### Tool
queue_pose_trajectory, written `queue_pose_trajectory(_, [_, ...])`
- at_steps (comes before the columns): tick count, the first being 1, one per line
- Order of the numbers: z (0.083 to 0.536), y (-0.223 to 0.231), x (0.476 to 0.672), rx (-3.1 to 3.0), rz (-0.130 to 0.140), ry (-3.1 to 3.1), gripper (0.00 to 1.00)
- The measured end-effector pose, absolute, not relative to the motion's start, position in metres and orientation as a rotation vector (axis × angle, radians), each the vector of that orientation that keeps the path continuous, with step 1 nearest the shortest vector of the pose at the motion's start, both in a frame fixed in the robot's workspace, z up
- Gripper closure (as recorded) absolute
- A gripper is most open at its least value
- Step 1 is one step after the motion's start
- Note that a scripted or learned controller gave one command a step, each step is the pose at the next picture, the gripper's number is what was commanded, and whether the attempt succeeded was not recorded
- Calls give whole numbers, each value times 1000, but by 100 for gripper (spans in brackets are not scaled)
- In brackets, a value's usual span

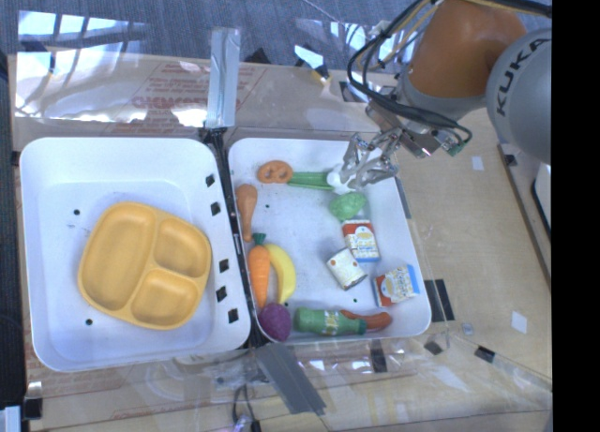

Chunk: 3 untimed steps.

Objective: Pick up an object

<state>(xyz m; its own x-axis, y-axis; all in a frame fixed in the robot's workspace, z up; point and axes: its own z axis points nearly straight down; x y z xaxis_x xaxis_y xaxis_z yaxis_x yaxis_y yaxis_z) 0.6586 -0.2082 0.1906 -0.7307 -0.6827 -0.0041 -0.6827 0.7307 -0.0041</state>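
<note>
Arm: the grey arm comes in from the right, and its gripper (pixel 361 170) hangs over the upper right part of the right bin (pixel 410 224)
Jaws: they look spread apart, with nothing between them
Nearest things: a green leafy toy (pixel 348 204) lies just below the fingertips, and a green stick with a white end (pixel 314 178) lies just to their left, next to an orange pretzel-like piece (pixel 275 171)
Other things in the right bin: a small carton (pixel 361 240), a white cup (pixel 346 269), a second carton (pixel 397 285), a green bottle (pixel 327 321), a carrot (pixel 259 271), a banana (pixel 282 273), a purple piece (pixel 275 320)
Left bin: it (pixel 37 243) holds a yellow divided tray (pixel 143 263)
Step in hand: I judge it as the approach, before any grasp; no object is lifted yet
Next move: the gripper needs to go down over one single piece, probably the leafy toy or the stick, then close and rise
Risk: the two pieces are close together, so the fingers may push one away
</note>
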Motion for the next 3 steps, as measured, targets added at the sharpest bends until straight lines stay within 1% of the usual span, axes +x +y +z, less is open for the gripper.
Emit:
queue_pose_trajectory(1, [201,-208,659,-1544,-4,2730,100])
queue_pose_trajectory(2, [184,-208,634,-2083,6,2353,100])
queue_pose_trajectory(3, [195,-208,614,-2454,7,1962,100])
